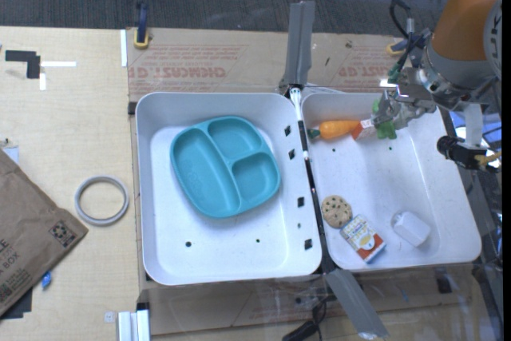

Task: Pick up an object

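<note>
An orange toy carrot with a green leafy end lies along the far wall of the right bin. My gripper hangs just above that leafy end, at the bin's far side, below the arm's orange band. Nearer the front of the same bin are a chocolate-chip cookie, a small orange and white carton and a white cup-like piece. A teal divided plate lies in the left bin.
A ring of tape and a cardboard box lie on the bench left of the bins. A grey divider post stands behind the seam between the bins. Cables hang at the right by the arm.
</note>
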### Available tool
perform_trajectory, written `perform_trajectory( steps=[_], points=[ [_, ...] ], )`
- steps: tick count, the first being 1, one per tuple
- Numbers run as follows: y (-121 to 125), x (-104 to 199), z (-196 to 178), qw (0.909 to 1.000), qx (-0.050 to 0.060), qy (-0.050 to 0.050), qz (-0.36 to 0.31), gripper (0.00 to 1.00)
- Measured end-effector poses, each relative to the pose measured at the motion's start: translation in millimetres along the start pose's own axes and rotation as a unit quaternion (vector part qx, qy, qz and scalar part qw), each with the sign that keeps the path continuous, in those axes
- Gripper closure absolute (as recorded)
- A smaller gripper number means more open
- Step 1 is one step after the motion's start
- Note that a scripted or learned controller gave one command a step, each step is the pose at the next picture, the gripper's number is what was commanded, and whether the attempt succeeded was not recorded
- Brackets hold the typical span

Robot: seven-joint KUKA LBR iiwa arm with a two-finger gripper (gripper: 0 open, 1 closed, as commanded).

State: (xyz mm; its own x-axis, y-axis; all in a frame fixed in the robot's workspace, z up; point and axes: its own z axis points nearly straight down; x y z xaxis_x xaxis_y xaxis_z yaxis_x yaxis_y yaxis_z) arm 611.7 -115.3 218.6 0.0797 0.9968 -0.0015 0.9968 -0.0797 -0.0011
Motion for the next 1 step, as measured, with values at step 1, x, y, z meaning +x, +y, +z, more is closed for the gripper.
perform_trajectory(
  steps=[1],
  points=[
    [-45.8, -15.2, -117.2, 0.9983, 0.000, 0.000, -0.057, 1.00]
  ],
)
